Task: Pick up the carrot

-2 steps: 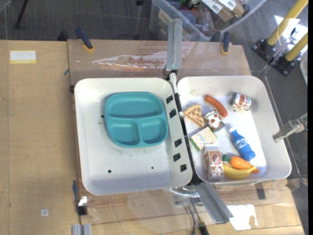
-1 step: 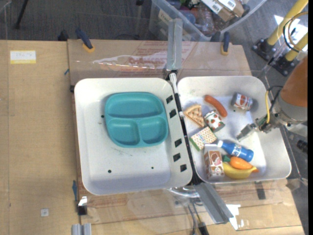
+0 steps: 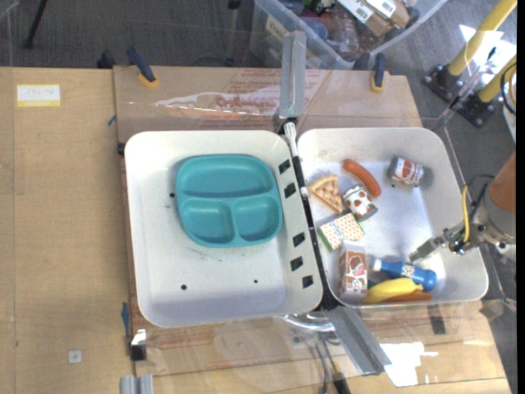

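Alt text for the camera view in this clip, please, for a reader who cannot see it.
The end effector hangs over the right side of the right white bin, above a clutter of toy food including a long orange piece that may be the carrot, a banana and a blue bottle. The left white bin holds a teal divided plate.

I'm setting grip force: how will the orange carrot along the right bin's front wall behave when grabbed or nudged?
The slim orange toy carrot looks like smooth hard plastic, so probably stiff, light and a bit slippery. Its rounded, tapered shape may roll or pivot. Wedged between the yellow banana and the white bin wall, it leaves the pincer little room.
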You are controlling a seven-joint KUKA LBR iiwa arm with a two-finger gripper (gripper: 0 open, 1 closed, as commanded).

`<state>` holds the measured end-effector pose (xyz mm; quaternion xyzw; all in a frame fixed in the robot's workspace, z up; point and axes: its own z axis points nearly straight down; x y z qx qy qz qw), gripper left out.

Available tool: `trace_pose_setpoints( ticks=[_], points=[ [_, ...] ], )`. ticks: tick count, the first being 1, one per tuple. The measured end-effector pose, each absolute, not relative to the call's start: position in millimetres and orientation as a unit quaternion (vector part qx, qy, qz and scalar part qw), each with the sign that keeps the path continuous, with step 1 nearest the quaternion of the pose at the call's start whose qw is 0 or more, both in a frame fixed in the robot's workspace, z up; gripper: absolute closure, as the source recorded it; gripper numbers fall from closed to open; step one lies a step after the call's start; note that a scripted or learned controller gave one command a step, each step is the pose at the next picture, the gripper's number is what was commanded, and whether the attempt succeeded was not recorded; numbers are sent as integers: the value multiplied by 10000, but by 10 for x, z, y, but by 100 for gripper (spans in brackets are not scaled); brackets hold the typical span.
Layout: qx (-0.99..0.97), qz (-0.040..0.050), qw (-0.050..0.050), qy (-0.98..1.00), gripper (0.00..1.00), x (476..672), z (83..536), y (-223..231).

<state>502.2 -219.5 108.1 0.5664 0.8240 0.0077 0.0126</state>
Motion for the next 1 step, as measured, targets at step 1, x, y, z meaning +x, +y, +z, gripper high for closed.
trace_pose_setpoints(
  ticks=[1],
  points=[
    [5676, 112, 200, 8230, 0, 4999, 984, -2175]
  ],
)
